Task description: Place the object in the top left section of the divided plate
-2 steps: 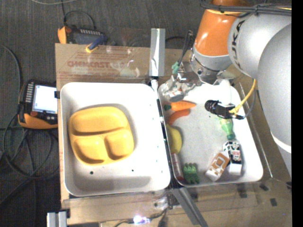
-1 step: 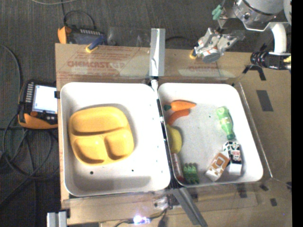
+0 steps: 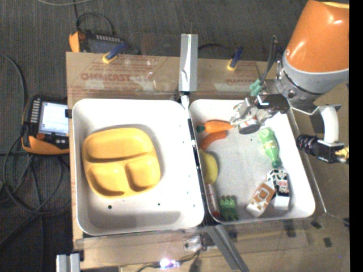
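End effector [image 3: 248, 118]: we log it low over the far part of the right shallow white plastic bin [image 3: 303, 200], at the thick right end of the orange toy carrot with a green tip [image 3: 214, 127]. We cannot tell how wide it stands, nor whether it has the carrot; the metal parts blur together there.

Task's thing, as we judge it: the carrot, lying along the far left side of the right bin, green tip toward the divider between the bins. We expect it to be light, stiff hollow plastic, smooth and tapered, so apt to slip; the thicker middle looks the surest place to take it, across its width.

Just near of it: a curved orange piece [image 3: 206, 141], then a yellow rounded toy fruit [image 3: 210, 168] against the bin's left wall.

Right of the end effector: a green plastic bottle-shaped toy [image 3: 270, 145].

Near end of the right bin: a black-and-white small carton [image 3: 280, 187], an orange-and-white box [image 3: 260, 198] and a green ridged block [image 3: 228, 208].

Left bin [image 3: 170, 208]: the yellow divided plastic plate [image 3: 120, 161]. Its far left section is well apart from the carrot.

Surface: brown cardboard sheet [image 3: 130, 75] at the far side.
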Robot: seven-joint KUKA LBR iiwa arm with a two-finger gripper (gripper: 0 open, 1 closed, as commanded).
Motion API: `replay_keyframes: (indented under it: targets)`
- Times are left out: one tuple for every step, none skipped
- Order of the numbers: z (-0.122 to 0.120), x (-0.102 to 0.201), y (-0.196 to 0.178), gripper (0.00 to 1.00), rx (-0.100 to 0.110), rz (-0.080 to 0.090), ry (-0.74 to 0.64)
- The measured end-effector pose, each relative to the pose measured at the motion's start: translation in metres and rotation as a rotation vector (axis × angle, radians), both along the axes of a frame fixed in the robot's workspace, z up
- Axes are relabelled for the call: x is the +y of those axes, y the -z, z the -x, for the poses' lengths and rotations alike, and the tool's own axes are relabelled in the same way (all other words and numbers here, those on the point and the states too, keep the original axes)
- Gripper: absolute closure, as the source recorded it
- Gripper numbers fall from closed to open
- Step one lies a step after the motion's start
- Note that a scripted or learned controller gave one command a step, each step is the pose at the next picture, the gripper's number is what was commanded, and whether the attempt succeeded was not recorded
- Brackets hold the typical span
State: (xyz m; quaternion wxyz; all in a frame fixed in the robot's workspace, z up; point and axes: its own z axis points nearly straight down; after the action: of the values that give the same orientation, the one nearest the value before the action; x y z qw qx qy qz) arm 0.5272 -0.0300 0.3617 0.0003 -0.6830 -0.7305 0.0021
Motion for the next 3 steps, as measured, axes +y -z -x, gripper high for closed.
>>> replay_keyframes:
  targets:
    - [0.017, 0.035, 0.132, 1.0, 0.001, -0.004, -0.228]
    - [-0.058, 0.002, 0.074, 1.0, -0.001, -0.002, -0.13]
    - [0.04, 0.047, 0.179, 1.0, 0.001, -0.003, -0.025]
